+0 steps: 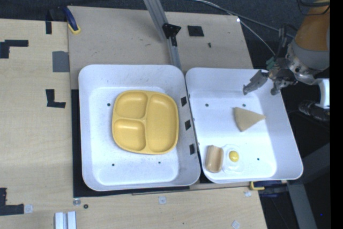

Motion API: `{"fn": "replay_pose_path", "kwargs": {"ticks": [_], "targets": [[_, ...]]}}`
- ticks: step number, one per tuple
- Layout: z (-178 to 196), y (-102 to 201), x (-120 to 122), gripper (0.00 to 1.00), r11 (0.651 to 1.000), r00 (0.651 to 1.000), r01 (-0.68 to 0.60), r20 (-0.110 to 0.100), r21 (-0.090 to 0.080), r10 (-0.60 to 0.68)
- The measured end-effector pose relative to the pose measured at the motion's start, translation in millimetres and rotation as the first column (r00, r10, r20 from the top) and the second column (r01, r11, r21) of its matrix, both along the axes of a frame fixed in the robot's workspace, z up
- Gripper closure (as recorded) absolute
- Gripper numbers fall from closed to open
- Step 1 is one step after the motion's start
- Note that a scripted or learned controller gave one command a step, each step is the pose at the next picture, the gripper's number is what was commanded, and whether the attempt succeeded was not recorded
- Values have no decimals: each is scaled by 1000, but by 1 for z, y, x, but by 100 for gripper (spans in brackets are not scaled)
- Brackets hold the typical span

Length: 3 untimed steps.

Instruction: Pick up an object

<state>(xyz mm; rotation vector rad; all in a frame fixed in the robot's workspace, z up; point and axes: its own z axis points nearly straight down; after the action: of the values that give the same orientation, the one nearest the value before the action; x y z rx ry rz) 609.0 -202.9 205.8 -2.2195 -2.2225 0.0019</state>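
Observation:
My gripper [263, 85] hangs over the far right corner of the right bin [278, 115], its two fingers spread apart with nothing between them. Below it and a little to the left lies a tan wedge [246, 118] on the bin floor. Near the bin's front sit a small brown bread-like piece [214, 159] and a fried egg [232, 157] side by side. The left bin [96, 115] holds a yellow divided plate [145, 121].
A grey metal pole [153, 0] slants across the back of the bench down to the gap between the bins. Cables trail over the dark floor behind. A blue and yellow clamp [72, 21] sits at the bench's far left corner.

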Motion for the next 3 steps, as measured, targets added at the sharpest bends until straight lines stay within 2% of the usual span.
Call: {"fn": "replay_pose_path", "kwargs": {"ticks": [2, 3], "targets": [[-96, 13, -4, 0, 1000, 1000, 0, -4, 1, 0], [-121, 13, -3, 0, 1000, 1000, -1, 2, -2, 1]]}}
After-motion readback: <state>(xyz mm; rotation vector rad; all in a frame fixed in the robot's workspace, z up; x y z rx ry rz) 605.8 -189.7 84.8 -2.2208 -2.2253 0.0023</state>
